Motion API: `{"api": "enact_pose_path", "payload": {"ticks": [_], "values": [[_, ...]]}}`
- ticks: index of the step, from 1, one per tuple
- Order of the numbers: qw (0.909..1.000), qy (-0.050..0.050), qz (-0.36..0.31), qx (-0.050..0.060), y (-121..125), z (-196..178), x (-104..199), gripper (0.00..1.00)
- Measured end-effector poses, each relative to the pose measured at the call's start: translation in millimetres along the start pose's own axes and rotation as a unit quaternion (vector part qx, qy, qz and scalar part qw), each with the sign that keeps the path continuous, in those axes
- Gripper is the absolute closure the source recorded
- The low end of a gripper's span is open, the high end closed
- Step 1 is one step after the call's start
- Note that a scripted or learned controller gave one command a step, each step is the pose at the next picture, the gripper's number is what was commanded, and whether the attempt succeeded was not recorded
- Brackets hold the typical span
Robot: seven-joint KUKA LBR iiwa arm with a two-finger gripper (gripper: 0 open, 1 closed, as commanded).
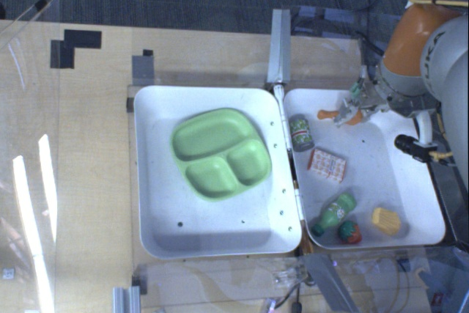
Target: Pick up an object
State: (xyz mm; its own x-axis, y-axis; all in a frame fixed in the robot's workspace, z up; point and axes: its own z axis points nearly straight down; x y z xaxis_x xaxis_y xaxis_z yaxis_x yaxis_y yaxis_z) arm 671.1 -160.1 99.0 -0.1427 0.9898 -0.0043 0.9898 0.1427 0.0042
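1. While the grey arm reached in over the right white bin (432, 227), its gripper (357, 105) hung at the bin's far edge, touching a small orange carrot-like toy (331, 113); whether it was shut on the toy could not be told.
2. A dark can (300, 132) lay by the bin's left wall.
3. A green plastic bottle (335, 211), red strawberry (350, 232) and yellow block (386, 221) lay along the near edge, well apart from the gripper.
4. A green divided plate (220, 152) filled the left white bin (157, 231).

A pale wooden bench (80, 157) bears two white bins (146, 231) (410, 231) side by side.
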Motion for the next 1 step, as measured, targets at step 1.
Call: {"api": "enact_pose_path", "payload": {"ticks": [1], "values": [[0.9992, 0.001, 0.039, -0.002, 10.2, -112.7, 69.9, 1.00]]}}
